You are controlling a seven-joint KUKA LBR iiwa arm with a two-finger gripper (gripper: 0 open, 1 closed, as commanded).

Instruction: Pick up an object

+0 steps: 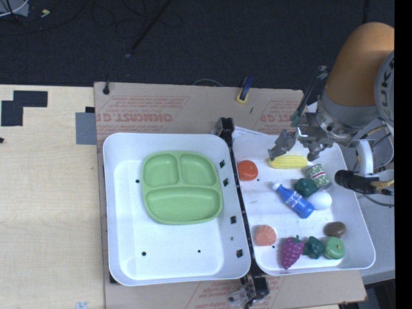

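Note:
My gripper (297, 153) hangs over the back of the right bin (364, 237), open, its two fingers spread wide. A yellow corn-like piece (288, 162) lies on the bin floor just below and between the fingertips; I cannot tell whether they touch it. Close by are an orange-red round piece (247, 170), a blue bottle (293, 199), a white egg (321, 201) and a green striped can (317, 175).
A pink piece (264, 235), purple grapes (290, 252), a brown piece (334, 229) and two green pieces (325, 248) lie along the right bin's front. The left bin (122, 237) holds a green divided plate (181, 187). A black clamp bar (233, 192) joins the bins.

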